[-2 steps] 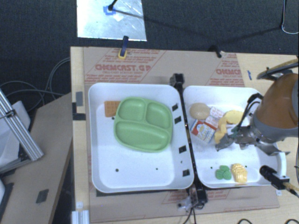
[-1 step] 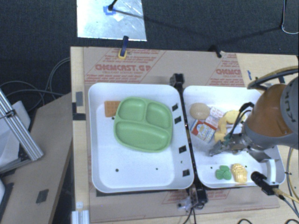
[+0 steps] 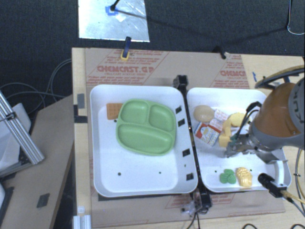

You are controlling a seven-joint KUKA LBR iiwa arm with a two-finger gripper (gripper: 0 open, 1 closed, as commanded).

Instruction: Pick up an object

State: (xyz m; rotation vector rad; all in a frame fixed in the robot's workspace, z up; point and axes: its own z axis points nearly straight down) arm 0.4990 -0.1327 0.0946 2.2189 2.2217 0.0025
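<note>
Taking the black divider [image 3: 189, 128] between the two bins as the landmark: to its left sits the left bin [image 3: 102, 175], and in it a green sectioned plate [image 3: 146, 127] lies flat, nearer the far wall than the near one. A small orange-brown tile [image 3: 113, 110] peeks out from under the plate's far left edge, on the side away from the divider. Just right of the divider is the right bin [image 3: 209, 173]. Close to the divider at the far end rests a beige egg-shaped piece [image 3: 203, 113]; beside it, a little nearer the camera, a red and white carton [image 3: 208, 132] lies tilted. Further from the divider are yellow toy pieces [image 3: 232, 124], touching the carton's right side. Toward the near wall, a green toy vegetable [image 3: 228, 177] lies just beside a yellow ridged piece [image 3: 244, 176]. The gripper [image 3: 233, 148] hangs low over the middle of the right bin, just below the yellow pieces, at the end of the arm [image 3: 279, 120] with its orange band. Whether it is spread or pressed together cannot be told from here.
</note>
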